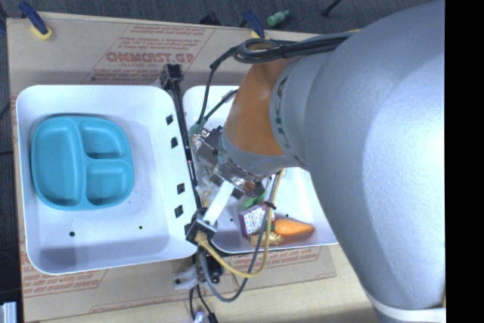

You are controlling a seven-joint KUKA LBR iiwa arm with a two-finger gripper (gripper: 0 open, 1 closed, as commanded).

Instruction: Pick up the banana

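The arm (378,147) enters from the right and covers most of the right bin (306,197). Its orange band (253,113) lies over the upper half of that bin. The gripper (231,178) sits low inside the right bin, close to the wall shared with the left bin (151,163).

Gripper state: cannot be told, because the wrist and its hardware hide the working end. No object is seen in its grasp, and contact with any item cannot be confirmed.

Banana: its position cannot be told, since the arm hides most of the right bin's floor.

Visible contents of the right bin, near corner:
- A purple item (252,221) with a pale label, just beside the gripper hardware.
- An orange carrot-shaped item (293,228), lying flat next to the purple item, near the front rim.
- A small green piece (254,202), just above the purple item.

The left bin holds a blue divided plate (82,160), lying flat toward its left side, well apart from the gripper.

Both bins rest on a printed cardboard sheet (151,49).
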